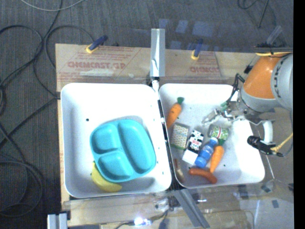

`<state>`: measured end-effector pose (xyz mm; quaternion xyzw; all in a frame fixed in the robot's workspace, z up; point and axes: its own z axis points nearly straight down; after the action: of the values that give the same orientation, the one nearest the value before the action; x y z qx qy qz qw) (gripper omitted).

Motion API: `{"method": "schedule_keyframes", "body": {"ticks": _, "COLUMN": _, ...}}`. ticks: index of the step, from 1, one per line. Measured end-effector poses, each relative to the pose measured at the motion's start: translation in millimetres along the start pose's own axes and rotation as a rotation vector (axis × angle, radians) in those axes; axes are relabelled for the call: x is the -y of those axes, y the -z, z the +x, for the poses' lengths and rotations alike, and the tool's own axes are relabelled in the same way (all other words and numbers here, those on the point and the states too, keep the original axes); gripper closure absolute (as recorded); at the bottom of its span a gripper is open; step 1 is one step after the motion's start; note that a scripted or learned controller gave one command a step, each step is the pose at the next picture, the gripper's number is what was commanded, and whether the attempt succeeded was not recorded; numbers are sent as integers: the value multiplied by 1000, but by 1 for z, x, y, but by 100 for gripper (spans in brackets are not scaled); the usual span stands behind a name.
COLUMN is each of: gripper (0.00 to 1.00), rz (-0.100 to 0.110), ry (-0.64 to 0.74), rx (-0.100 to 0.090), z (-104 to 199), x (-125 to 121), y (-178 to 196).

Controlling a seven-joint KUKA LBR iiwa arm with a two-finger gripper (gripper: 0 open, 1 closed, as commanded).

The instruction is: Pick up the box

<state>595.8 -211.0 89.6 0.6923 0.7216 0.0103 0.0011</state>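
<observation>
A small box [180, 136] with a green-speckled face lies flat near the left wall of the right bin [248, 168]. A black-and-white carton [195, 141] leans against its right side. My gripper [217, 117] hovers in the upper middle of that bin, right of and a little behind the box, just over a green can [218, 133]. It is open and holds nothing. The arm's orange band [261, 82] sits at the bin's right rim.
In the right bin are a carrot [174, 112] at the left wall, a blue bottle [205, 154], a second carrot [217, 158] and a red sausage-like piece [202, 175]. The left bin [76, 109] holds a blue divided plate [124, 149] over a yellow item [106, 184].
</observation>
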Motion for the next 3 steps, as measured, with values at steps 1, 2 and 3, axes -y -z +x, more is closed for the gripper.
{"method": "schedule_keyframes", "body": {"ticks": 1, "gripper": 0, "rz": 2, "ry": -270, "rx": 18, "z": 44, "x": 13, "y": -2}}
{"method": "schedule_keyframes", "body": {"ticks": 2, "gripper": 100, "rz": 6, "ry": -272, "rx": 17, "z": 42, "x": 12, "y": 5}}
{"method": "schedule_keyframes", "body": {"ticks": 3, "gripper": 0, "rz": 6, "ry": -272, "rx": 17, "z": 42, "x": 13, "y": 5}}
